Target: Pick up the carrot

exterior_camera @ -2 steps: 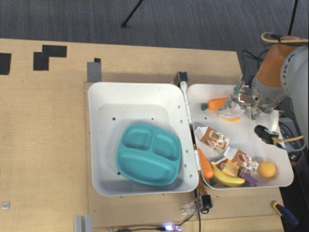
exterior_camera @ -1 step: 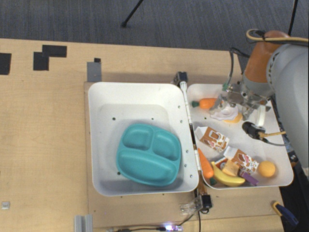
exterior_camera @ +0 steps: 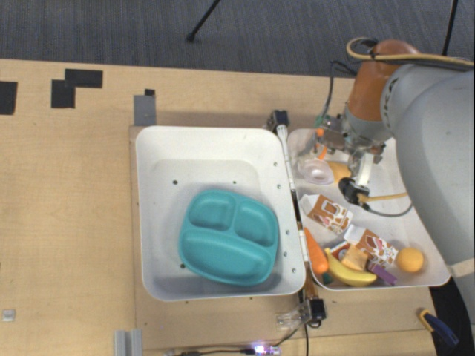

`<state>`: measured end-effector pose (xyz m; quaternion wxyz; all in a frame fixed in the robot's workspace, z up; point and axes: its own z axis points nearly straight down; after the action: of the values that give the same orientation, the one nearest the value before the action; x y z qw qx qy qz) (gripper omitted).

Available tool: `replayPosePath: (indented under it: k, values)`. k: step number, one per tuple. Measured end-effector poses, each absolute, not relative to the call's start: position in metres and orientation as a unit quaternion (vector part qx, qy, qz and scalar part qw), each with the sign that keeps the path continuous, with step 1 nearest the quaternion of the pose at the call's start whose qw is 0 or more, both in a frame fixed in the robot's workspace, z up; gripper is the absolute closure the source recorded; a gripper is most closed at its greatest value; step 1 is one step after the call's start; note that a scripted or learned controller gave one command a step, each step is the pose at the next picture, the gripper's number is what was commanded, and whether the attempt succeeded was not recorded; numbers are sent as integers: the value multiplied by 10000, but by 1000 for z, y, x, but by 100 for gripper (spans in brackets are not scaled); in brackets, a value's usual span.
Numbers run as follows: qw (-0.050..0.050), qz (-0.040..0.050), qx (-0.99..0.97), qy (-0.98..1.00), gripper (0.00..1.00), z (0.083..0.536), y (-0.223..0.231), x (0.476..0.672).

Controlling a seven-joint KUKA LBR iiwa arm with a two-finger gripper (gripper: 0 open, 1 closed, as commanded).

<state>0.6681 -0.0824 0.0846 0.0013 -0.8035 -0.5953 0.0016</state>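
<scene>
- Seen from above at a slant, the table point(exterior_camera: 67, 221) carries two shallow white bins side by side.
- Arm point(exterior_camera: 430, 147): it reaches in from the right and hangs over the far end of the right bin point(exterior_camera: 401, 225), wrist turned down toward that bin's far-left corner. In my judgement this stance addresses the far end, not the carrot.
- Left bin point(exterior_camera: 200, 150): it holds a teal divided plate point(exterior_camera: 230, 236) lying flat on the floor of the bin.
- Right bin: it holds the loose items, most of them crowded against the near wall. They look tumbled together, not arranged.
- Jaws: they sit low at the far-left of the right bin, near a clear plastic cup point(exterior_camera: 315, 173). The wrist hides them, so I cannot tell how far open they are or whether they hold anything.
- Banana point(exterior_camera: 349, 274): it lies along the near wall, just beside the carrot.
- Carrot point(exterior_camera: 317, 255): it is in the near-left corner of the right bin, lying along the wall next to the left bin, tip toward the far end.
- Relation: the carrot is well apart from the jaws, at the opposite end of the same wall. In my judgement the wall and the banana will crowd any grasp.
</scene>
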Motion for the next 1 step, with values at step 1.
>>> replayPosePath:
  k: [1]
  values:
    - [4, -9, -8972, -4417, 0, 85, -89, 608]
